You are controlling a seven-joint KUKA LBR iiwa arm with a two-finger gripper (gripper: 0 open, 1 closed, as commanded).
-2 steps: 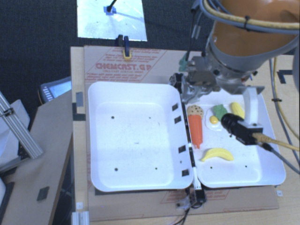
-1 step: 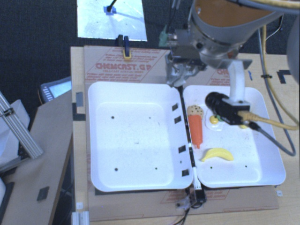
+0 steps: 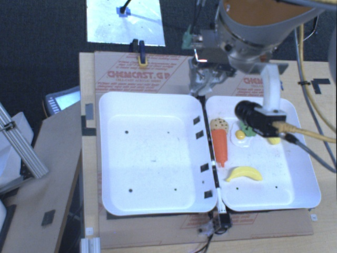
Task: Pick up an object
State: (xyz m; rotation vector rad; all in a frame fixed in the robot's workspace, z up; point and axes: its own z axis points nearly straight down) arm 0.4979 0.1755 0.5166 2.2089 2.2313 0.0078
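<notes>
My grey arm with the orange band (image 3: 263, 9) is hanging over the back edge of the right shallow white bin (image 3: 295, 188). Gripper (image 3: 202, 83) is sitting above the bin divider; can't tell its state. Orange carrot (image 3: 220, 146), yellow banana (image 3: 244, 174), speckled cookie (image 3: 219, 124) are lying in the right bin.

Banana (image 3: 244, 174), carrot (image 3: 220, 146) and cookie (image 3: 219, 124) in right bin (image 3: 303, 191), arm (image 3: 253, 15) overhead.

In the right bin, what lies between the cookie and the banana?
In the camera view, the orange carrot lies between the cookie and the banana, beside the bins' divider.
</notes>
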